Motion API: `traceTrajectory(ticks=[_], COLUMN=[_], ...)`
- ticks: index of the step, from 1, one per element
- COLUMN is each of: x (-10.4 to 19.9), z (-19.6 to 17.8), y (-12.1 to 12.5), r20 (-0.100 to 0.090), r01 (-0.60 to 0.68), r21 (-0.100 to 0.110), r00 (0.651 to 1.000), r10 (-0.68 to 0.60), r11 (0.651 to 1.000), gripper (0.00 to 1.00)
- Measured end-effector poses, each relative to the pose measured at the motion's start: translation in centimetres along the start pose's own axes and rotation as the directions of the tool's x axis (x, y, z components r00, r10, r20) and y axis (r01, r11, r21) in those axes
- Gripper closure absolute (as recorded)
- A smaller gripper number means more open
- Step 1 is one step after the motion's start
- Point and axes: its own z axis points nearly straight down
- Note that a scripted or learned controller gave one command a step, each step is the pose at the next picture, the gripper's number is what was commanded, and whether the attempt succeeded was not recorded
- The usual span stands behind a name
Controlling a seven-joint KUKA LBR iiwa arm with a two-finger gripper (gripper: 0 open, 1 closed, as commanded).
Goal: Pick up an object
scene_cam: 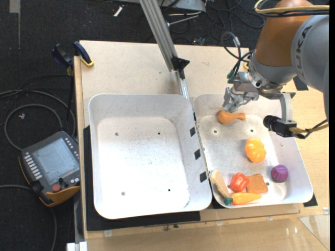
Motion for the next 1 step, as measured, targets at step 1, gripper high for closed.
traceTrajectory(ticks=[1], x=[5.25], z=[1.05], y=[-0.14], r20=[-0.001], r01=[-0.001], r21=[0.004], r00=[1.000], r10=[0.001], r11=[1.000], gripper=[1.00])
